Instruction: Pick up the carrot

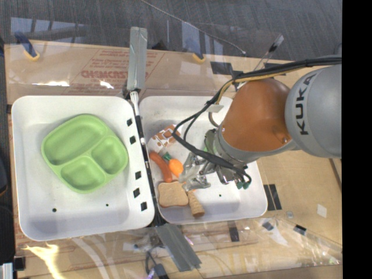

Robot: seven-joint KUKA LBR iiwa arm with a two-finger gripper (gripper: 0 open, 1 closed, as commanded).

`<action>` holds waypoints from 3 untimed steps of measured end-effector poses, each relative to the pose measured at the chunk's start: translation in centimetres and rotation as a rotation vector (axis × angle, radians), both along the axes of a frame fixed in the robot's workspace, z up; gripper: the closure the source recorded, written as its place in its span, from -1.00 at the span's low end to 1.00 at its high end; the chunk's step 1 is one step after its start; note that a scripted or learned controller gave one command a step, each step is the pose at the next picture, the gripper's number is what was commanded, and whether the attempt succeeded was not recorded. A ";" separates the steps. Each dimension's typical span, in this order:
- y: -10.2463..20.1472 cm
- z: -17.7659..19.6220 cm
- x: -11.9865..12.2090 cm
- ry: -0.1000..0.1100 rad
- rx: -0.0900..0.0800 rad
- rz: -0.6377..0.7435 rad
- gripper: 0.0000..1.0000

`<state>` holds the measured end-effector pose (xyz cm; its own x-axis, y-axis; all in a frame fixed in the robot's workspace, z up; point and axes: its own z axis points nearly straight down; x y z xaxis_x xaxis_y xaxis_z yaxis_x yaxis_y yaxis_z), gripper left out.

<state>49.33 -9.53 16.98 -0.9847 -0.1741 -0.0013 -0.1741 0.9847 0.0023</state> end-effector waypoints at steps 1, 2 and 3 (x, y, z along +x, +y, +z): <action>5.3 2.3 12.0 -0.004 -0.002 0.069 1.00; -0.3 1.2 10.6 0.002 -0.003 -0.184 1.00; -4.8 0.6 9.2 0.005 -0.003 -0.787 1.00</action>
